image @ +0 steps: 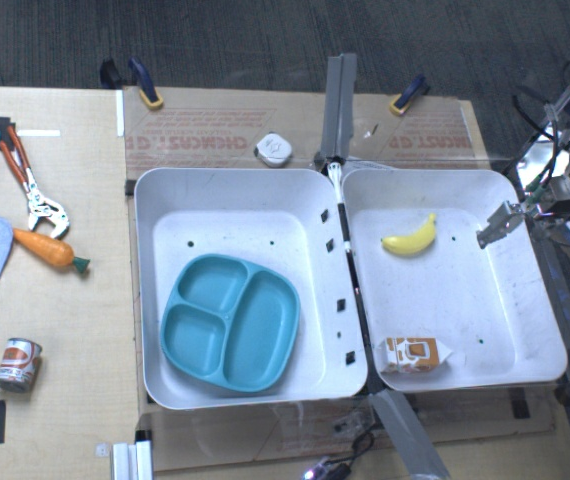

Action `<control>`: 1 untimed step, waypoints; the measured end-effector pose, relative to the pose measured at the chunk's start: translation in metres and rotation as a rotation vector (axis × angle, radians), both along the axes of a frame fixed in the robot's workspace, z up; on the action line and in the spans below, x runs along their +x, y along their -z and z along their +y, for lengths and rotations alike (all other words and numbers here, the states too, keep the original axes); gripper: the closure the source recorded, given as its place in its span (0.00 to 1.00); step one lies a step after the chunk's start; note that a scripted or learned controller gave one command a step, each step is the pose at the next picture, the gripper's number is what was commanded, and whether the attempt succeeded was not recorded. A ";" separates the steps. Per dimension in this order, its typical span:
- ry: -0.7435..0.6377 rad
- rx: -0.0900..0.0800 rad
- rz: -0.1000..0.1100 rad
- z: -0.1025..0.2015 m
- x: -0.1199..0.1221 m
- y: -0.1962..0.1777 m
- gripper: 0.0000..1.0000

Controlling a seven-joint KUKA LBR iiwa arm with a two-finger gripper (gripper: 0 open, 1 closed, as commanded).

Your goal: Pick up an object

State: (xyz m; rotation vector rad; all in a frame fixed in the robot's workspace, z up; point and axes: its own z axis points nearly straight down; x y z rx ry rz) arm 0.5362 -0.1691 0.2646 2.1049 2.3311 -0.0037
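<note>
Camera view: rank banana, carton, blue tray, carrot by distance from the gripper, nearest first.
From the gripper at the right bin's right edge:
1. Banana, upper part of the right bin.
2. Carton, that bin's lower left corner.
3. Blue tray, in the left bin.
4. Carrot, on the bench far left.

there's the gripper (498, 226), a slim grey metal piece tapering to a dark tip. behind it the wrist hardware shows pale and silvery, shiny in spots, with thin dark cables looping around it. the detail there is too blurred to make out.
</note>
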 end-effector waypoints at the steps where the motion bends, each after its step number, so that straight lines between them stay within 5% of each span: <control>1: -0.096 0.002 0.002 0.074 0.005 0.158 0.00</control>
